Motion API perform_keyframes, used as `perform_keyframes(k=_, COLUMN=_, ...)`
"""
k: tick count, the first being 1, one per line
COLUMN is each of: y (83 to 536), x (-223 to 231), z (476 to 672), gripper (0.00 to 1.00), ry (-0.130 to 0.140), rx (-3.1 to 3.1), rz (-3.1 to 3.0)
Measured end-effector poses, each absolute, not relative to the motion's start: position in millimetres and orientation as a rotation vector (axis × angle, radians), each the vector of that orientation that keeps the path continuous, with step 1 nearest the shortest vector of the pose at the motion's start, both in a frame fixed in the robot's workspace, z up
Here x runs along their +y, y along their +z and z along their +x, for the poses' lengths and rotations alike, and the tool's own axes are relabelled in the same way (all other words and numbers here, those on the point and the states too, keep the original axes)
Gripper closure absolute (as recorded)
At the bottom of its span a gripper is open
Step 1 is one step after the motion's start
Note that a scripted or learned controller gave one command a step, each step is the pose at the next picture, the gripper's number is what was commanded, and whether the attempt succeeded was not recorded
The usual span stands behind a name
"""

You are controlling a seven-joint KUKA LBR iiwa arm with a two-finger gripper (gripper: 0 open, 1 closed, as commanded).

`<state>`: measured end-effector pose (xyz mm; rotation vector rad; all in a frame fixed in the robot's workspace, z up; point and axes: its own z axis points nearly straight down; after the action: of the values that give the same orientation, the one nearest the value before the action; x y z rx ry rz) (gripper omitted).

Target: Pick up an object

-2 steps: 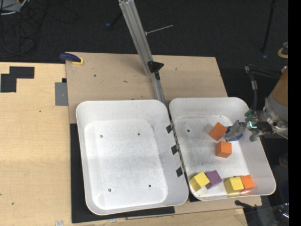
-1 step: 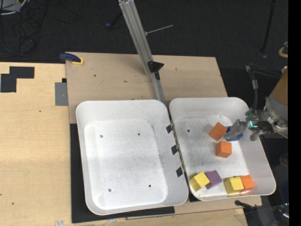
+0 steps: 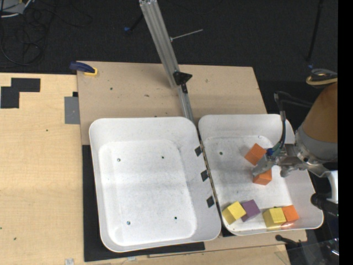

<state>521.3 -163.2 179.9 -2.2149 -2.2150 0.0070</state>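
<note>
Reaching in from the right, the grey arm with its orange band puts the two-finger gripper (image 3: 268, 164) low over the right shallow white bin (image 3: 237, 127). From my screen I cannot tell how it is set. It sits between two small orange blocks: the upper orange cube (image 3: 254, 154) just beside it and the lower orange block (image 3: 262, 177) directly under it, maybe touching. Along the near wall lie a yellow cube (image 3: 234, 211), a purple cube (image 3: 251, 208), another yellow block (image 3: 274, 217) and an orange one (image 3: 290, 213).
</note>
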Motion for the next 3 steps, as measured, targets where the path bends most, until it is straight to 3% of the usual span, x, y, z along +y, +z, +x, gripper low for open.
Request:
perform_keyframes(k=1, y=120, x=-160, z=510.7, gripper=0.0, ry=0.008, rx=-2.214, rz=-2.215)
perform_keyframes(k=2, y=91, x=-159, z=511.0, gripper=0.0, ry=0.001, rx=-2.217, rz=-2.222)
perform_keyframes(k=3, y=102, x=-160, z=510.8, gripper=1.0, ry=-0.001, rx=-2.208, rz=-2.228)
